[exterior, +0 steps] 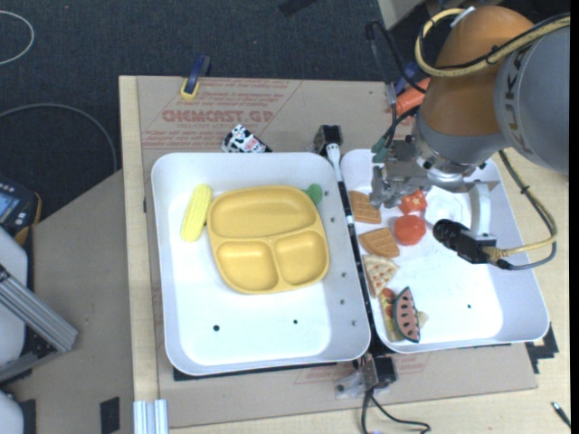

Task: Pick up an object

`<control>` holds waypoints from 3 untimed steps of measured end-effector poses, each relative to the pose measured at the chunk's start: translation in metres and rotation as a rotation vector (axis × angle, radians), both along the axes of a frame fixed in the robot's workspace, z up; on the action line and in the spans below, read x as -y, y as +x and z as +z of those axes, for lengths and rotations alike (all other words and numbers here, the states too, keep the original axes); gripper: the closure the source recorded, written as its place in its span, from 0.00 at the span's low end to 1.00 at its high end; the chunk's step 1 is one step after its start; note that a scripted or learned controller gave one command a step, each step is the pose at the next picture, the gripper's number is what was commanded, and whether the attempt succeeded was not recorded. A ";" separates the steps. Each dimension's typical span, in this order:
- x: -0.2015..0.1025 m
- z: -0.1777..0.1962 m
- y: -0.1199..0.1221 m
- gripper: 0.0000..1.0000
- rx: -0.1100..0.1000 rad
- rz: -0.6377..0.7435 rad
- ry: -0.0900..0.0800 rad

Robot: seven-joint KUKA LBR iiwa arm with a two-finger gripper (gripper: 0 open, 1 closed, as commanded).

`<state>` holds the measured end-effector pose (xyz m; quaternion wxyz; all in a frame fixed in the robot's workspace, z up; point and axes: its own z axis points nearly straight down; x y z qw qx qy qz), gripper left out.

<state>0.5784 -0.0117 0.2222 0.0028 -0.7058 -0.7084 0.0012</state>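
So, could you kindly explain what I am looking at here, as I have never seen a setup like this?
This is one camera fixed above a bench, looking down at a slant. The grey and orange machine at the right is a robot arm, meant to pick up an object. Its claw hangs over the right bin, which holds toy food: a tomato, crackers and a watermelon slice. The left bin holds a yellow divided plate and a corn cob. I cannot tell whether the claw grips anything.
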 end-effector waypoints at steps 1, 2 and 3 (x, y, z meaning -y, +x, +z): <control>-0.037 -0.007 -0.016 1.00 0.001 0.000 0.000; -0.035 0.013 -0.013 1.00 0.010 -0.003 -0.002; -0.027 0.011 -0.018 1.00 0.004 -0.004 -0.002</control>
